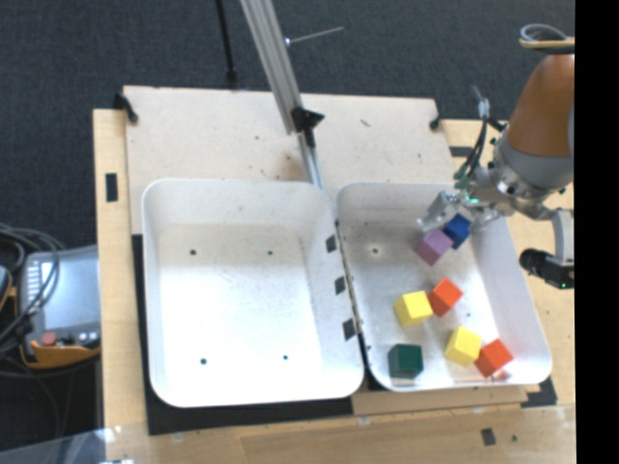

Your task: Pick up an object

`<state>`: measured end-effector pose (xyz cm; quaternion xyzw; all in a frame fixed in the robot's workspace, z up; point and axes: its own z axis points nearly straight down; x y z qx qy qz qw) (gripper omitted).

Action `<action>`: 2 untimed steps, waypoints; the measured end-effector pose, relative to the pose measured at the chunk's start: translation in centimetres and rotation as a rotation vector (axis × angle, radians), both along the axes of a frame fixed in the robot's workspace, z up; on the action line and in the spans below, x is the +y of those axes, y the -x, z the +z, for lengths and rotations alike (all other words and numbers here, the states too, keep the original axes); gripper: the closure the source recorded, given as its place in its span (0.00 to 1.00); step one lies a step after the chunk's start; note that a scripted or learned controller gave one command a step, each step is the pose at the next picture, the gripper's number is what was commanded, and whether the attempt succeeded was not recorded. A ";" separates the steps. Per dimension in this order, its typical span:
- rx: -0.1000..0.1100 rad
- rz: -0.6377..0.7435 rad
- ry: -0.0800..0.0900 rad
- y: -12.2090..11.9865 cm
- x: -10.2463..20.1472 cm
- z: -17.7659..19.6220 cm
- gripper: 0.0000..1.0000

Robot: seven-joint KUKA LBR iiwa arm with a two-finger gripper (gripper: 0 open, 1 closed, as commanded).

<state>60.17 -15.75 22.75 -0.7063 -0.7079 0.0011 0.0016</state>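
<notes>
- Two fingers of the gripper (453, 213) are lowered over the upper part of the right bin (522, 298); whether they are apart or together cannot be told from this view.
- A blue cube (457, 228) is seen directly beneath the gripper, touching a purple cube (433, 246) just to its lower left.
- No cube can be confirmed as held between the fingers.
- Lower in the same bin, a yellow cube (414, 307) and an orange cube (446, 296) are set side by side.
- Near the bottom edge, a green cube (405, 361), a second yellow cube (463, 345) and a second orange cube (494, 357) are found.
- The left bin (155, 288) is placed alongside, on the bench (193, 129).
</notes>
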 end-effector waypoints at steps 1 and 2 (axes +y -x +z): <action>-0.005 0.001 0.001 -0.1 0.0 0.3 0.00; 0.000 -0.002 0.002 -0.3 -0.1 -6.0 0.00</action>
